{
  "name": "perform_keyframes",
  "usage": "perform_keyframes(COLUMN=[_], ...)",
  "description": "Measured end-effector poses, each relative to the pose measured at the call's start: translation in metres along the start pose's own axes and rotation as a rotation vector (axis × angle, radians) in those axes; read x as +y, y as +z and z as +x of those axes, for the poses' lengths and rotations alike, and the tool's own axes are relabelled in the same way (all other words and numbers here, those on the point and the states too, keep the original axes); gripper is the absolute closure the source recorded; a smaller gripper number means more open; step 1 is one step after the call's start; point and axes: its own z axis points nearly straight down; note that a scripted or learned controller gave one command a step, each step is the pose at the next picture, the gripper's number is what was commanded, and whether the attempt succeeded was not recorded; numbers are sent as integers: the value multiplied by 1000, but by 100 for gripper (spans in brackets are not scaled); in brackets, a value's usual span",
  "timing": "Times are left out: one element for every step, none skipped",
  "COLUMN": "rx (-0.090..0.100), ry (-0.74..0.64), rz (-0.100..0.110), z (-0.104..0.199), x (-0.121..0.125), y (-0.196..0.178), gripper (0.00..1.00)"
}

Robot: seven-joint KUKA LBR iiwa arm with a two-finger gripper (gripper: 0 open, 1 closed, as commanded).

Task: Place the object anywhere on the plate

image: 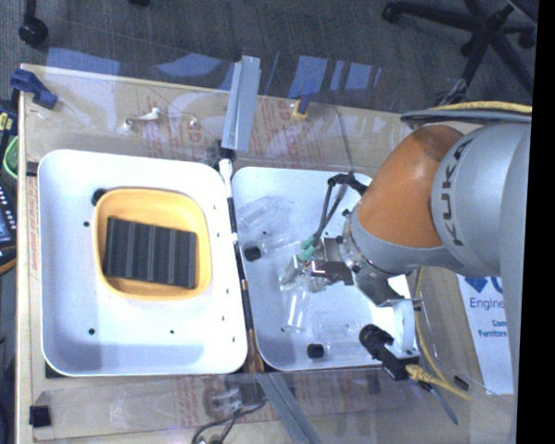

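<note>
You are seeing the gripper [296,271] hovering mid right bin [253,340] over a clear object [296,306], its grasp unreadable.

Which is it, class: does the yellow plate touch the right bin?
Apart. The camera view shows the yellow plate lying inside the left bin, separated from the right bin.

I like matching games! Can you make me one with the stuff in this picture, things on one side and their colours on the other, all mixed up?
Things:
1. plate
2. slatted block lying on the plate
3. left bin
4. band on the robot arm

Colours:
A. orange
B. white
C. yellow
D. dark grey

Right pairs: 1-C, 2-D, 3-B, 4-A
</note>
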Motion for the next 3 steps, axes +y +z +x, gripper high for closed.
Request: perform_keyframes(rx=[-2, -2, -2], ry=[-249, -383, -383], rz=[-1, 0, 0], z=[37, 115, 114], x=[56, 97, 98], y=[13, 34, 34], gripper=[100, 100, 0])
